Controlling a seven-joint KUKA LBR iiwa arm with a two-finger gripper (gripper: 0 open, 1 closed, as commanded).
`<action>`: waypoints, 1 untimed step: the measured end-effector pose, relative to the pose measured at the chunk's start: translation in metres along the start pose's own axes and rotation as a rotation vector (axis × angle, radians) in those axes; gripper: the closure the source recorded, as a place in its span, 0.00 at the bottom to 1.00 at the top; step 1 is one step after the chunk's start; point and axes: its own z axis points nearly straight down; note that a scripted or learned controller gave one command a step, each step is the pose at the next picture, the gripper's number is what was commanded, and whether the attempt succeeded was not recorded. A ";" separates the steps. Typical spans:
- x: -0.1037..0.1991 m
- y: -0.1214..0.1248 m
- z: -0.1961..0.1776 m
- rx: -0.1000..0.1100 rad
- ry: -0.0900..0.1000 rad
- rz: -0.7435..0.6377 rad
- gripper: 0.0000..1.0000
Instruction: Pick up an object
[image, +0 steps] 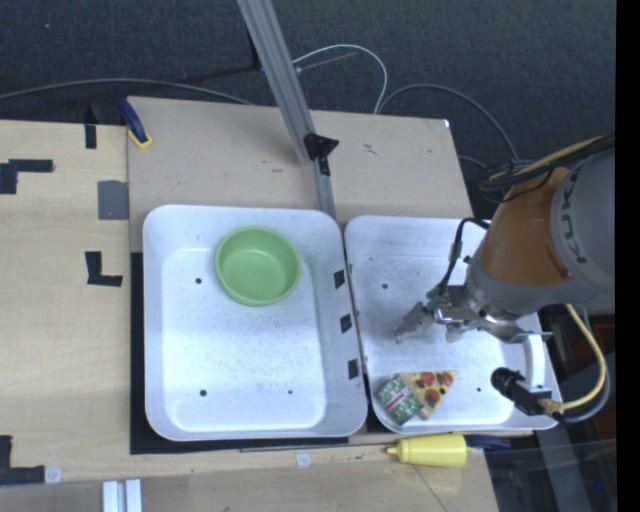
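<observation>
One colourful packet (415, 391) lies near-side of the gripper (425, 322), whose fingers stand apart, clamping nothing, in the right bin (400, 245).

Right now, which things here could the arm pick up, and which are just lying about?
Belong to the job:
gripper, over the right bin
colourful packet, in that bin's near corner
green bowl, in the left bin

Lying about:
yellow bottle, on the bench outside the bins
blue clamp, at the board's far corner
</observation>
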 end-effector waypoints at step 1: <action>0.000 0.000 0.053 -0.005 -0.001 0.000 0.00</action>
